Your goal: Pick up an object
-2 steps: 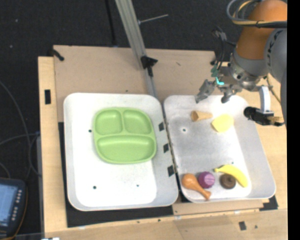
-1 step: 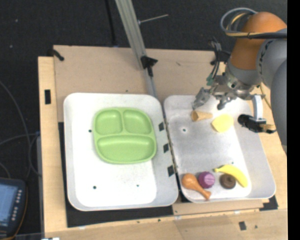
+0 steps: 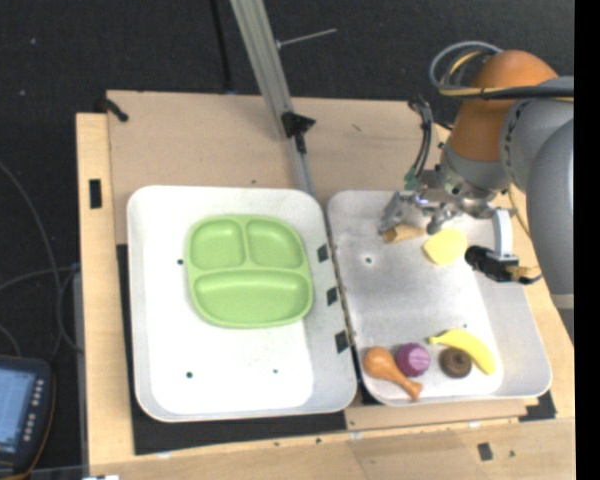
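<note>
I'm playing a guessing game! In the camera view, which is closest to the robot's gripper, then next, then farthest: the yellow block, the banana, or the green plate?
1. Yellow block: right beside the gripper, in the right bin's far part.
2. Banana: near edge of the right bin.
3. Green divided plate: over in the left bin.

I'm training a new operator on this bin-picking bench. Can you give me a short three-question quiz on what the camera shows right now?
1. True or false: the light green plastic divided plate lies in the right white bin.
2. Which item lies nearest the end effector? A) pale yellow block B) yellow toy banana C) purple round toy
3. Fill in: the banana, the purple toy and the orange pear-shaped toy lie along the right bin's ____ edge.

Key: 1 false; 2 A; 3 near (bottom)
</note>
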Available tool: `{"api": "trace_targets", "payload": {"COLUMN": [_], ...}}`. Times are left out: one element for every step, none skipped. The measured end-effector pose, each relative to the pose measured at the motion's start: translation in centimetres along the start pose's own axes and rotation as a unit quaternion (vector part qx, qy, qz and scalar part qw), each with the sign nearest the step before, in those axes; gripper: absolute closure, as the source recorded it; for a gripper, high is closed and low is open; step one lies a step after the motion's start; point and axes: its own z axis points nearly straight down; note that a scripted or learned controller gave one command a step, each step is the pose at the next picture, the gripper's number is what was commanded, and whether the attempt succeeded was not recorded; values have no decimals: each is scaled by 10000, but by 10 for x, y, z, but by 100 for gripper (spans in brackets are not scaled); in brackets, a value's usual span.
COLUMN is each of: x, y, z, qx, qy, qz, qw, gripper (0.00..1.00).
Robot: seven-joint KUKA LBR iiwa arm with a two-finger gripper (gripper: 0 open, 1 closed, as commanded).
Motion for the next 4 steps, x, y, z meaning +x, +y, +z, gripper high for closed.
{"api": "trace_targets", "payload": {"x": [-1, -3, -9, -11], "y": [0, -2, -2, 2], "z": [31, 21, -43, -108], "qx": [2, 52, -27, -60], "qy": [0, 4, 2, -5], "qz": [2, 8, -2, -20], "qw": [10000, 10000, 10000, 10000], "gripper": [0, 100, 100, 100]}}
